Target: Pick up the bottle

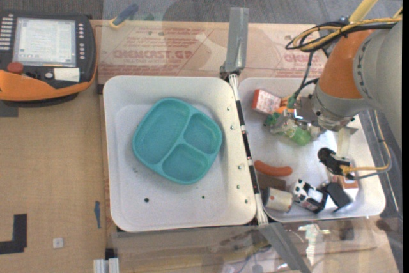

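Camera view: we saw green clear-plastic bottle (295,132) lying in right white bin (374,198), just beside grey arm's wrist. Gripper (300,113) near bottle; pick unconfirmed, lift remained.

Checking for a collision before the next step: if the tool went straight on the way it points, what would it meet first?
Probably the green bottle lying just under the tool, though depth is unclear from above.
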`<action>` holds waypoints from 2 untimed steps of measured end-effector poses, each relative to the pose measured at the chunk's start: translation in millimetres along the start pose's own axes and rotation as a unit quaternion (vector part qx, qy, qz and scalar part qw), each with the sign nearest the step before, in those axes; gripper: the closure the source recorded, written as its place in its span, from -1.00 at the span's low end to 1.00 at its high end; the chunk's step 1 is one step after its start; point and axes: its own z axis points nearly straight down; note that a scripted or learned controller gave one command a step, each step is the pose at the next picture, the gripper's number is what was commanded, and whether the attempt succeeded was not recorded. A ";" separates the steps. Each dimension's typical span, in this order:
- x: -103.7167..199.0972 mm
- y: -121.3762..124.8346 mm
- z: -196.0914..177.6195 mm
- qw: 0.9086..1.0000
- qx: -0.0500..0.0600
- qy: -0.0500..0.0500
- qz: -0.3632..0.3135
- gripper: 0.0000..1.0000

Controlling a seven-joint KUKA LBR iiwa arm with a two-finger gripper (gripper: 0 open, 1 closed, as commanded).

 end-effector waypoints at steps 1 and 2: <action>1.4 0.3 -6.5 1.000 0.002 0.000 -0.002 1.00; 90.6 12.3 -93.7 0.995 0.005 -0.001 0.104 1.00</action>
